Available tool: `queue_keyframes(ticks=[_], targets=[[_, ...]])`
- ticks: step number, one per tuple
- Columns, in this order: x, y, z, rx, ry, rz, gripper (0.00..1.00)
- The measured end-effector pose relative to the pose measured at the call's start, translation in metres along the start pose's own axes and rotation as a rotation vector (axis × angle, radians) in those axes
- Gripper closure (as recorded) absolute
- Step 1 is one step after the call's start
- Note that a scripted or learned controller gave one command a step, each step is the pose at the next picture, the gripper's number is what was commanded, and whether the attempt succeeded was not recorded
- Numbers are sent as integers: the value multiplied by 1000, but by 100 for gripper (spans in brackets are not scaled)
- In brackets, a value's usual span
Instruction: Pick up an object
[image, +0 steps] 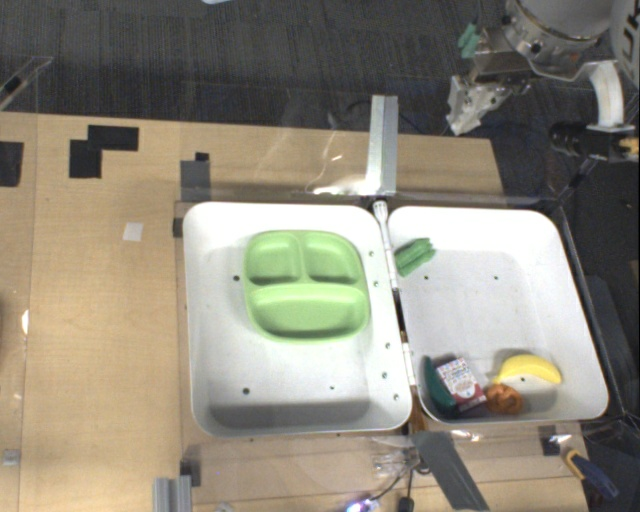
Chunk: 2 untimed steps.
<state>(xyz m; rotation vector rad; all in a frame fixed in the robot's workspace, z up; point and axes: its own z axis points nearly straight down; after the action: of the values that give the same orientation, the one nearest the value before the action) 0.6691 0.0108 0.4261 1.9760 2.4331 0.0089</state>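
Observation:
My gripper (466, 118) hangs at the top right of the camera view, raised well above the bench behind the right bin (560, 250); nothing shows between its pale fingers. In the right bin a green block (414, 256) lies near the divider at the back left. Along the bin's front edge sit a small printed box (459, 378) on a dark green item (433, 381), an orange-brown object (506, 400), and a yellow banana (529, 371). The left bin (215, 300) holds a light green divided plate (305, 283).
A metal post (384, 145) stands upright behind the seam between the two bins. Black markers (100, 148) lie on the wooden bench to the left. A dark cable and arm hardware (600, 110) crowd the top right corner.

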Motion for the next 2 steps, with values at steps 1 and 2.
queue_keyframes(ticks=[1,2], targets=[[43,-52,153,5,2,-89,100],[-57,-16,18,0,-1,-29,100]])
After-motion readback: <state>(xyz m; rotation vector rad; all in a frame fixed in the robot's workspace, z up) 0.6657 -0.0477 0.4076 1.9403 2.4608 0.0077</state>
